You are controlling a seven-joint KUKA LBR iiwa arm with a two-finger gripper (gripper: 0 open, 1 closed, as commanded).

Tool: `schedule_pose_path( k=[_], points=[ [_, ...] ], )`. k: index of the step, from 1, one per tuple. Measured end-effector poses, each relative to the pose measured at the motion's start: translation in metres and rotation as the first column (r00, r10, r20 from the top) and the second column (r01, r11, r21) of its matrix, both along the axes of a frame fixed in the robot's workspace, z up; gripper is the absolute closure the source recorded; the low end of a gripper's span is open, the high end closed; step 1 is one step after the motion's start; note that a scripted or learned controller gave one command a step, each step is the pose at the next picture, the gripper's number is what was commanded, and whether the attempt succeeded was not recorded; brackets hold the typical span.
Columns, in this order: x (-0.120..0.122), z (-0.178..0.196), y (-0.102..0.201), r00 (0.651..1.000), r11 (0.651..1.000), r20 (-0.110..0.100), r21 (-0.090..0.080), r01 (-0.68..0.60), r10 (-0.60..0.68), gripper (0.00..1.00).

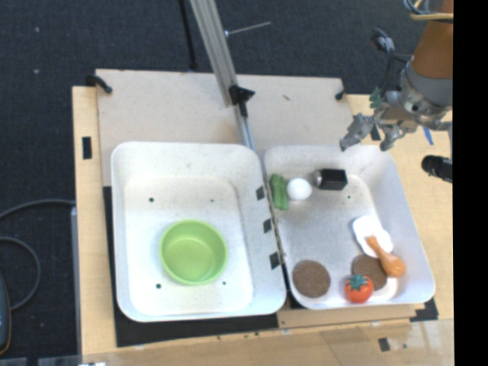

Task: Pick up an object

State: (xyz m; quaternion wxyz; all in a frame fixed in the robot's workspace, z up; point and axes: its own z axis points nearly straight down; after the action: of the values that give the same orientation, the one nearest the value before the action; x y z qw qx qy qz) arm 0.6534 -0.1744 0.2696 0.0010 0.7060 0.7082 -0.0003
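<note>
Hovering above the far right corner of the right bin point(408, 204), the gripper point(369, 137) is hanging with its grey fingers spread apart and nothing between them. No object is lifted yet, so which one gets picked is looking like an open question. Nearest, I judge, is the small black block point(332, 178), boxy and hard-edged, lying below and to the left of the gripper near the bin's far wall, its long side running left to right. Just beside it is sitting a smooth white ball point(298, 188), touching a green leafy piece point(278, 191) pressed against the divider. Down at the near end, well apart from the gripper, are lying a rough brown disc point(311, 278), a glossy red tomato point(358, 288), an orange carrot-shaped piece point(386, 258) slanting across a white scoop-like thing point(369, 230). Over in the left bin point(137, 197) a round, matte green bowl point(194, 252) is resting upright, farthest of all from the arm.
</note>
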Motion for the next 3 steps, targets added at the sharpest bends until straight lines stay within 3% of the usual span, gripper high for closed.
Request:
schedule_pose_path(
  k=[1, 3],
  points=[
    [0.000, 0.000, 0.000, 1.000, 1.000, 0.000, -0.001, -0.001, 0.001, 0.00],
    [-0.006, -0.102, -0.015, 1.000, 1.000, -0.006, 0.000, 0.004, -0.004, 0.00]
  ],
)
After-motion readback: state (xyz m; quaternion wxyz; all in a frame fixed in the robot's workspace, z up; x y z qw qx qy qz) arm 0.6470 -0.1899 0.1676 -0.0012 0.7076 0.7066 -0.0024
